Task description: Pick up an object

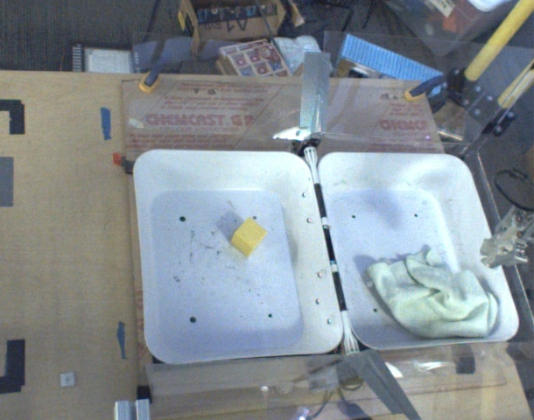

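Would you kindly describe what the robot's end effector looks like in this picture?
At the right edge of the camera view, beside the right bin, the end effector appears as a small pale, silvery-grey metallic assembly with an angular, blocky outline. It is too small and blurred to make out markings, cables or finger details.
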Motion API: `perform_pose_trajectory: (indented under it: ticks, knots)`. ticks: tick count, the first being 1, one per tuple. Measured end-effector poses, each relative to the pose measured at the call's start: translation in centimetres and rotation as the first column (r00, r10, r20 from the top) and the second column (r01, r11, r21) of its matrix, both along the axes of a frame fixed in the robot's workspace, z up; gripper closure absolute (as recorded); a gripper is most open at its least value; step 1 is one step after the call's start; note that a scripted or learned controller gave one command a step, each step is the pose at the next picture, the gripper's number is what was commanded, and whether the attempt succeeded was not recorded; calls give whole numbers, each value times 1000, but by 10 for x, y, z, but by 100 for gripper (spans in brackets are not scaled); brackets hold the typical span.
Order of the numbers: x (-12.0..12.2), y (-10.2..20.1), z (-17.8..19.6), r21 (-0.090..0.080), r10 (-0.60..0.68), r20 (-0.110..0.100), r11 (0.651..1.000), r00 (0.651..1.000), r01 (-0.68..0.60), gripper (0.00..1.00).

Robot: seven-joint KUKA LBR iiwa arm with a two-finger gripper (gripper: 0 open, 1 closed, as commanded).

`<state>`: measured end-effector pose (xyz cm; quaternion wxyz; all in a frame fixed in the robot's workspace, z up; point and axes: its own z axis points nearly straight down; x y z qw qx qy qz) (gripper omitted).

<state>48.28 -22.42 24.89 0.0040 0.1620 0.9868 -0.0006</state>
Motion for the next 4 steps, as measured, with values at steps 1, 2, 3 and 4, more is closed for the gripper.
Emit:
perform_pose_trajectory:
  ticks: [1, 2, 3, 4]
  knots:
    - [4, 0, 135, 1, -120, -2, 993, 993, 120, 100]
    - [-3, 0, 61, 2, -321, -4, 947, 947, 321, 100]
    - [-3, 0, 69, 3, -635, -2, 772, 772, 635, 100]
    - [-3, 0, 112, 5, -870, -2, 493, 493, 870, 100]
